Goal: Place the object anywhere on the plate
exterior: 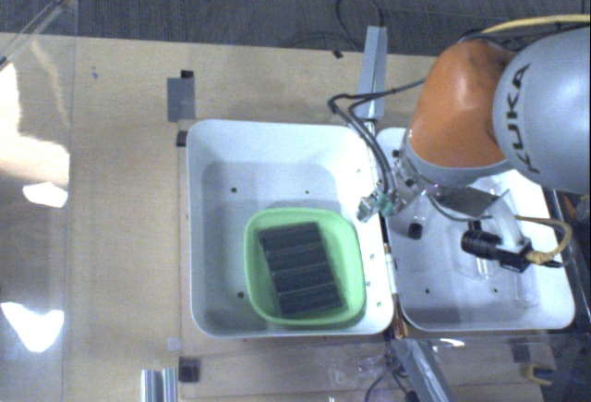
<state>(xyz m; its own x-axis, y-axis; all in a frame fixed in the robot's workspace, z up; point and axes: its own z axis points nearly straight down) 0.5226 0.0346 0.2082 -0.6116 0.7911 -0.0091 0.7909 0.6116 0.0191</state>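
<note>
Already a dark ridged object [297, 270] lies on the green plate [348, 252]; pincer's [434, 206] state: cannot tell.

The robot's arm [517, 104] is cut off by the right edge and partly by the top, so its base cannot be seen. Its orange and grey wrist covers the upper part of the right bin [545, 308] and hides the hand beneath it, so whether anything is held cannot be told. A small greenish part [380, 202] pokes out near the rim between the two bins, too small and blurred to identify. On the green plate [263, 294] lies a dark ribbed object [300, 269], its material unclear. A faint clear item [489, 269] on the right bin's floor is barely visible. Metal fittings [159, 383] at the surface's lower edge are cut off by the bottom.
</note>
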